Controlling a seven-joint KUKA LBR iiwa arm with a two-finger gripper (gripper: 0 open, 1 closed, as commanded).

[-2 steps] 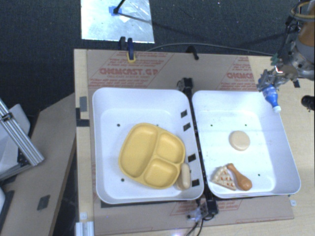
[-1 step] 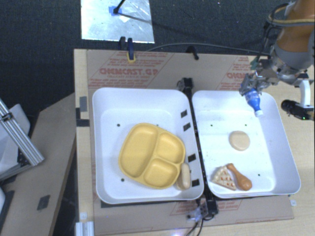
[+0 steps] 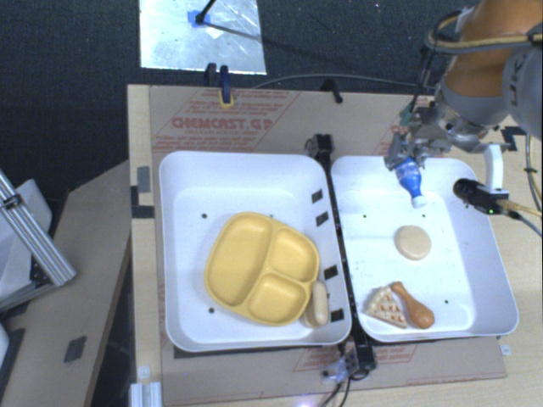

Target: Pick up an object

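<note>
A tan bench (image 3: 102, 227) carries a cardboard sheet with red lettering, and on it sit two shallow white bins side by side; beyond the bench the floor is dark, with a shiny square plate (image 3: 202, 24) lying on it. The left bin (image 3: 195, 185) holds a yellow divided tray (image 3: 261, 268), tilted a little, and a small pale bread roll (image 3: 318, 303) rests against the tray's near right corner. The right bin (image 3: 475, 270) holds a round beige biscuit-like disc (image 3: 412, 242) near its middle, and at its near edge a waffle-patterned wedge (image 3: 383, 305) touching a brown drumstick (image 3: 414, 307). The arm reaches in from the right, its orange band (image 3: 501, 32) high above the far side of the right bin. The gripper (image 3: 409, 161) hangs over that bin's far part, and a small blue bottle (image 3: 411, 181) with a white cap sits between its fingers, slanting down and to the right, so the gripper is closed around the bottle. The bottle's cap end points at the bin floor; whether it touches cannot be told.
</note>
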